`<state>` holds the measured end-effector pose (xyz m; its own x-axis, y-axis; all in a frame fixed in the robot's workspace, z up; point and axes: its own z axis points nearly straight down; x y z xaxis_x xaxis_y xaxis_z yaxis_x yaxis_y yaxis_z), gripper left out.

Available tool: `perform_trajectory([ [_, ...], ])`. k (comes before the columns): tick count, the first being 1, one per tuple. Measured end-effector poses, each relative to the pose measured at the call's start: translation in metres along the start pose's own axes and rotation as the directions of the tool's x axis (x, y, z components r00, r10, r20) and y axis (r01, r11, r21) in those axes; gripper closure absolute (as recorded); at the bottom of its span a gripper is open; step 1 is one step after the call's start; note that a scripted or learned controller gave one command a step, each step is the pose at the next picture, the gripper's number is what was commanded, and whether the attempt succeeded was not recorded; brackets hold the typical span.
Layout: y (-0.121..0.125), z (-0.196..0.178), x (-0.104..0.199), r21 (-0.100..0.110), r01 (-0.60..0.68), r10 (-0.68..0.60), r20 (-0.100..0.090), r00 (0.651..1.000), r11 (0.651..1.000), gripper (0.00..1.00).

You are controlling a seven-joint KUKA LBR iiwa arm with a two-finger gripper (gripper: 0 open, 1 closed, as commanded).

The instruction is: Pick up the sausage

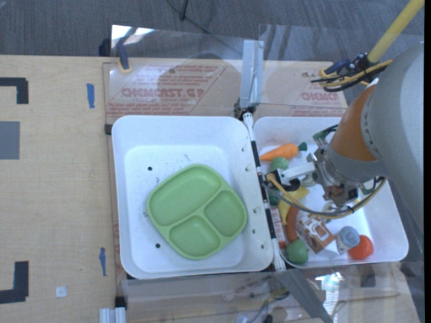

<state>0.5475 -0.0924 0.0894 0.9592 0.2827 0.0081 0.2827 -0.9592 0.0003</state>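
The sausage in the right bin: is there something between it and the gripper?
Partly. The sausage lies near the right bin's left wall, crowded by a yellow item above it, a green ball below and a small packet at its right. The gripper hangs up and to the right of it, with loose cables between them.

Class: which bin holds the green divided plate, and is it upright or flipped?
Upright in the left bin: the green divided plate shows its three compartments facing up.
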Motion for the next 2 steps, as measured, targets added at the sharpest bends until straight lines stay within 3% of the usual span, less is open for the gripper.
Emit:
perform_trajectory([
  [1, 0.034, 0.0, 0.098, 0.004, -0.086, 0.086, 0.021, 0.996, 0.996, 0.0],
  [2, 0.022, -0.005, 0.078, 0.003, -0.078, 0.078, 0.012, 0.997, 0.997, 0.0],
])
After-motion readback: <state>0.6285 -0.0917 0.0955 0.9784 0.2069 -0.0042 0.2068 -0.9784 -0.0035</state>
